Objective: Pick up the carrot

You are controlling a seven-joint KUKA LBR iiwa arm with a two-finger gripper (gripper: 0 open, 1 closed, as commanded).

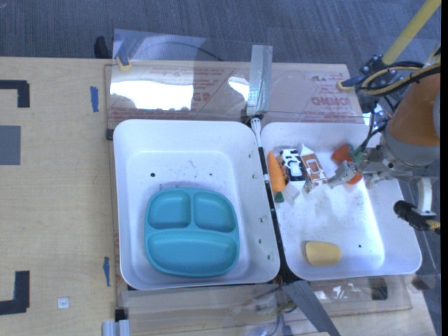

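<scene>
The carrot is a small orange piece with a green end, lying along the left wall of the right bin, near its far end. My gripper hangs low over the far right part of the same bin, well to the right of the carrot and apart from it. Red-orange pieces show right at the gripper's tip, and I cannot make out whether they lie under it or in it.
Between carrot and gripper lie a black-and-white item and a white-and-orange packet. A yellow block rests near the right bin's front. The left bin holds a teal divided plate.
</scene>
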